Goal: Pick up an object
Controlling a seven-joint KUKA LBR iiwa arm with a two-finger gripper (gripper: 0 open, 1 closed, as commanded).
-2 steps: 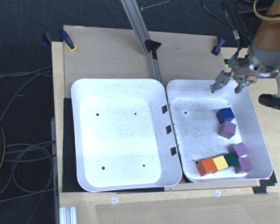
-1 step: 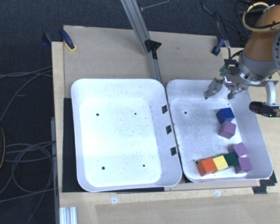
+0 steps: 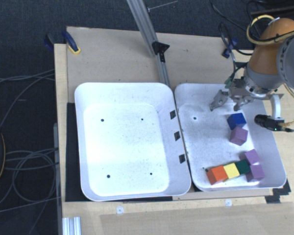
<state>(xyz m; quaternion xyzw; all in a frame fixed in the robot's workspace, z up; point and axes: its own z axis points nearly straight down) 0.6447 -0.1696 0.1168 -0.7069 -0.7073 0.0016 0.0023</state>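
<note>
A grey KUKA arm (image 3: 279, 58) wears a rounded orange band (image 3: 279, 31) above its wrist; at seven o'clock from the wrist, a metallic grey two-finger gripper (image 3: 230, 101); black cables loop nearby.

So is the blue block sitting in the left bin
No, the blue block lies in the right bin, just above a purple block.

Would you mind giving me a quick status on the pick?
Gripper open, nothing between fingers, above right bin. Blue block nearest, just below it. Purple block close beside blue.
</note>
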